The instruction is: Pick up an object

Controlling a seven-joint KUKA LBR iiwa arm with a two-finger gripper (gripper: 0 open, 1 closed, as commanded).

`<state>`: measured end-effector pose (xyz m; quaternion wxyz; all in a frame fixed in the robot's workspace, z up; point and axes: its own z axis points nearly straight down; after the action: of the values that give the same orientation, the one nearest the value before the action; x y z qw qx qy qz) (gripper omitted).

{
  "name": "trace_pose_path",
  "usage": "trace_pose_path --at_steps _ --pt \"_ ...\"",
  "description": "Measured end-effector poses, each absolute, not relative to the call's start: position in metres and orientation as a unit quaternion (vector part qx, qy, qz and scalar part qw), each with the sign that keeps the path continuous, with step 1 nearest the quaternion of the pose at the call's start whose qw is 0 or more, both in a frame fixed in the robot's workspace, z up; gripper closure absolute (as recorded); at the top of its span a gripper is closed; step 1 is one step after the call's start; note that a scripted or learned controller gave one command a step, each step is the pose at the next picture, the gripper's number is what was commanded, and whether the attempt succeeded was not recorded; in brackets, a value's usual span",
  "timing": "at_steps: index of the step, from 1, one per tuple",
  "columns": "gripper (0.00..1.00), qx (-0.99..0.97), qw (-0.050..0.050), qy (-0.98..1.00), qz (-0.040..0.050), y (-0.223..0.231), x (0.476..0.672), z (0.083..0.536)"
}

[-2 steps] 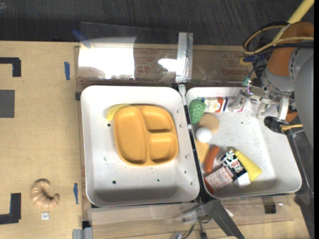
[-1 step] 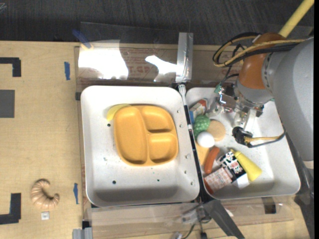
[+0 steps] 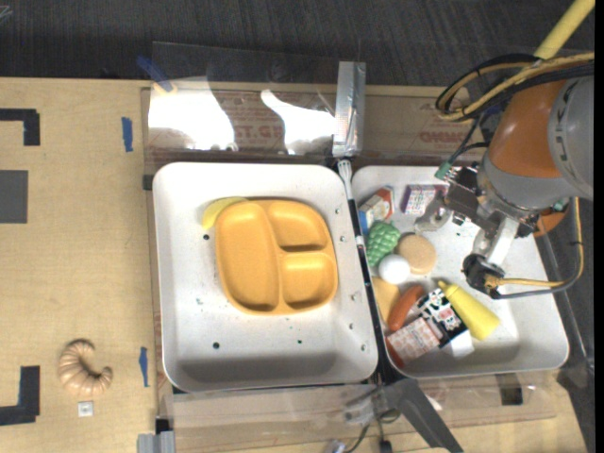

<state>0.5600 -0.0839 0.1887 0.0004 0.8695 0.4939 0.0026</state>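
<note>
Tan ball (image 3: 417, 251) in the right bin (image 3: 552, 347), close to the gripper (image 3: 437, 215), just past its tip toward the bin's near side, seemingly not touching. Round, so no long axis to line up with. Crowded on the side away from the gripper by a green bumpy toy (image 3: 382, 240) and a white ball (image 3: 394, 270). Cannot tell how wide the gripper stands or whether it holds anything. Probably calls for a short shift, then descent.
</note>
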Motion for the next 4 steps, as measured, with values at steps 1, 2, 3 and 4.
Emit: trace_pose_path --at_steps 1,2,3,4 --pt "1.0 0.869 -0.002 0.494 -0.0013 -0.083 0.558 0.194" --pt "0.0 0.869 -0.002 0.494 -0.0019 -0.083 0.558 0.193" --pt "0.0 0.902 -0.002 0.431 -0.0032 -0.122 0.477 0.142" --pt "0.0 0.937 0.0 0.349 0.0007 -0.1 0.48 0.226"
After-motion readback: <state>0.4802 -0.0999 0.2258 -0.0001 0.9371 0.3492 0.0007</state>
